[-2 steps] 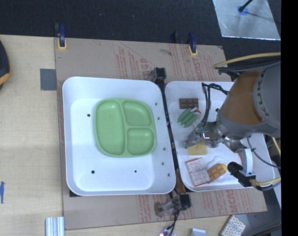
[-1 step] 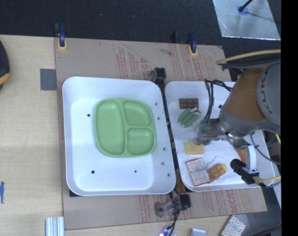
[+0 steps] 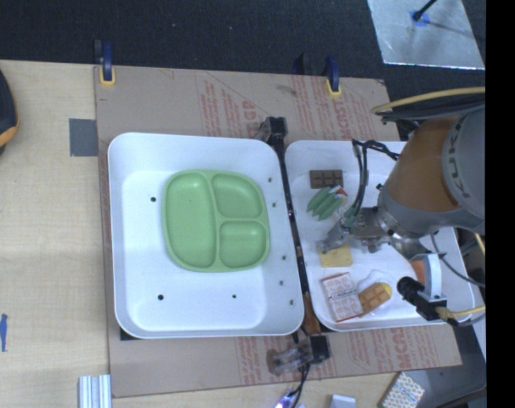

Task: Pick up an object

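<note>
Desk (image 3: 36, 253): pale top, with a brown cardboard sheet (image 3: 198, 100) lying under both bins.

Right bin (image 3: 378, 324), near end:
- Red-and-white packet (image 3: 339, 296), flat, slightly askew.
- Golden-brown biscuit-like piece (image 3: 375, 296), just beside the packet on its right.
- Orange-and-white item (image 3: 419, 270), near the right wall and partly hidden by the arm.

Right bin, middle:
- Pale yellow block (image 3: 336, 256), close to the left wall.
- Claw (image 3: 349, 232), low over the bin just beyond the yellow block and near the green pods. Cannot tell how far open it is, and nothing is seen held in it.
- Grey arm with orange band (image 3: 423, 172), entering from the right and covering the bin's right half.

Right bin, far end:
- Bunch of green pods (image 3: 325, 202), lying at a slant.
- Brown chocolate-like bar (image 3: 326, 178), flat, just beyond the pods.

Left bin (image 3: 117, 236): one green divided plate (image 3: 215, 220), three compartments, near the centre.

Far edge of cardboard: two blue clamps, one at the left corner (image 3: 105, 62) and one toward the right (image 3: 331, 75).
</note>
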You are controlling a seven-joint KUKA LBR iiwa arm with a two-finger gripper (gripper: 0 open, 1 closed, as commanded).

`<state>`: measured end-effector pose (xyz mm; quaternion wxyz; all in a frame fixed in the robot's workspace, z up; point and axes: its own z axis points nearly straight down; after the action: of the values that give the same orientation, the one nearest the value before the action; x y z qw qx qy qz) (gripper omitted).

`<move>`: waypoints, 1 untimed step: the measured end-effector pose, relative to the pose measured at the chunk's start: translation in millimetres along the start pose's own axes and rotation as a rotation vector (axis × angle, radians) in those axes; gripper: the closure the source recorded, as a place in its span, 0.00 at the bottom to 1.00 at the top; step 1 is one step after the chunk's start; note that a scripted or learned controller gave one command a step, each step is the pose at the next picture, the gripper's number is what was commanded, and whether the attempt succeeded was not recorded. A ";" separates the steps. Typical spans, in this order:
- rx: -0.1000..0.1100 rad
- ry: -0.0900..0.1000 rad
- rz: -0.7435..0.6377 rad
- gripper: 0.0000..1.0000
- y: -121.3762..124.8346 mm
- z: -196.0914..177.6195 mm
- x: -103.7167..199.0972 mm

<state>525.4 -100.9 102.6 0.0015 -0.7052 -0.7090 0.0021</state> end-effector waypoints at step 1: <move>0.000 0.001 0.002 0.00 -4.0 11.4 5.5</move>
<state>521.3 -95.4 91.2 0.0022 -0.7060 -0.7082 0.0016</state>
